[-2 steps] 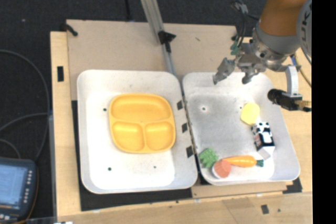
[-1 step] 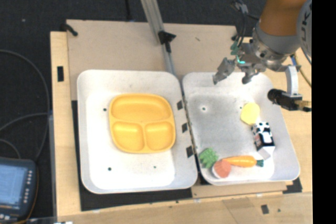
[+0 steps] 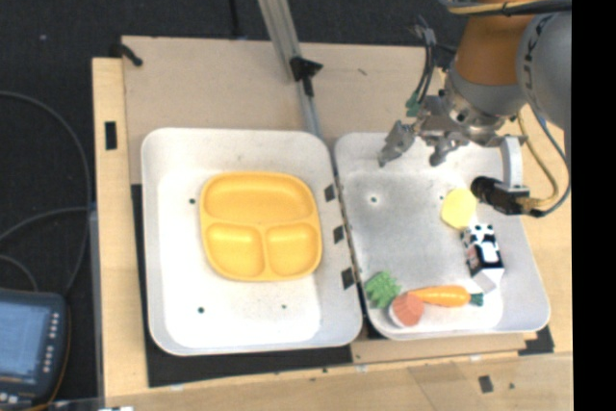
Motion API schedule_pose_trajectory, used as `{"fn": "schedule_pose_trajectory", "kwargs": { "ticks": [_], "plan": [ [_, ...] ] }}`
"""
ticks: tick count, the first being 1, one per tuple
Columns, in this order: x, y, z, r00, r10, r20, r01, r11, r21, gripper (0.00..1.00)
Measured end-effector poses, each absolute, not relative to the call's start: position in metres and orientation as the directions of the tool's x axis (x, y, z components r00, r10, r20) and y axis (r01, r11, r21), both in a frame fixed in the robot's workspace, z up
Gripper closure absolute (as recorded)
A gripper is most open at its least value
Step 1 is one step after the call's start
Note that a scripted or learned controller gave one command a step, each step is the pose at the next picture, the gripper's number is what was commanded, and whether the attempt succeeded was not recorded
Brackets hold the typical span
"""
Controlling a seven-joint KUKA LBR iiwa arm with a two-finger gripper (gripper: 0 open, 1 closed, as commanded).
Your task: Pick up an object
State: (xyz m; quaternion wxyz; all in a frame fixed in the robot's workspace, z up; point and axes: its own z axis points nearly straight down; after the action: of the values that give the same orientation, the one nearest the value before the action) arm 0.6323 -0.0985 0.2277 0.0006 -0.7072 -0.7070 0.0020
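Note:
My gripper (image 3: 416, 149) hangs over the far edge of the right bin (image 3: 404, 217), its two fingers spread open with nothing between them. Down in that bin lie a yellow flat piece (image 3: 459, 207), a black-and-white box (image 3: 483, 250), an orange carrot (image 3: 440, 296), a red round piece (image 3: 408, 310) and a green broccoli (image 3: 382, 288). All of them sit toward the bin's right and near side, well apart from the gripper.
The left bin (image 3: 173, 303) holds a yellow three-compartment tray (image 3: 260, 224). A slanted aluminium post (image 3: 274, 10) rises behind the bins, with a black clamp near the seam. The grey arm with its orange band (image 3: 500, 24) fills the upper right.

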Motion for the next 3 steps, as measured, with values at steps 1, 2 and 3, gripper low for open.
{"fn": "schedule_pose_trajectory", "kwargs": {
  "ticks": [1,2,3],
  "plan": [
    [0.633,-0.100,0.185,0.002,1.000,-0.002,1.000,-0.002,-0.004,0.00],
    [0.636,-0.106,0.142,0.003,1.000,-0.002,1.000,-0.003,-0.004,0.00],
    [0.638,-0.107,0.156,0.006,1.000,-0.002,1.000,-0.006,0.004,1.00]
  ]
}}
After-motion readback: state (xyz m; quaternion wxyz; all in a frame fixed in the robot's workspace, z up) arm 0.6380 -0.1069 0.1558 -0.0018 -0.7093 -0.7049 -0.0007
